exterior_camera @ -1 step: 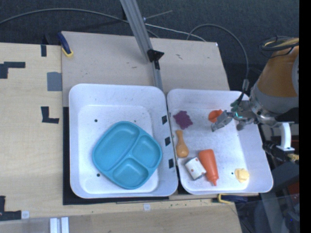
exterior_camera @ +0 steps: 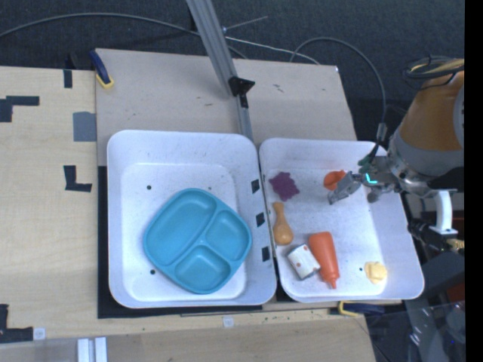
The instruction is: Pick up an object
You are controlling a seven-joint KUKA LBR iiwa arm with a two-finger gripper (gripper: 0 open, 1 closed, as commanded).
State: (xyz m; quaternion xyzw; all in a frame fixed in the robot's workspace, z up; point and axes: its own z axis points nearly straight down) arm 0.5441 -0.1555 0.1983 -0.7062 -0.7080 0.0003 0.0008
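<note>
We see the fingers (exterior_camera: 346,188) low over the right bin (exterior_camera: 392,225), spread slightly apart with nothing between them. A small orange object (exterior_camera: 333,179) lies just beside their tips, on the far side — we cannot tell if it touches. Left of them sits a purple piece (exterior_camera: 284,184); nearer the camera lie a carrot (exterior_camera: 325,256), a tan gourd (exterior_camera: 281,228) and a yellow toy (exterior_camera: 375,271).

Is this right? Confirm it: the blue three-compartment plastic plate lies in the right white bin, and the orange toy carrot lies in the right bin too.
One error. The camera view shows the blue three-compartment plastic plate in the left white bin, not the right. The orange toy carrot does lie in the right white bin.
</note>
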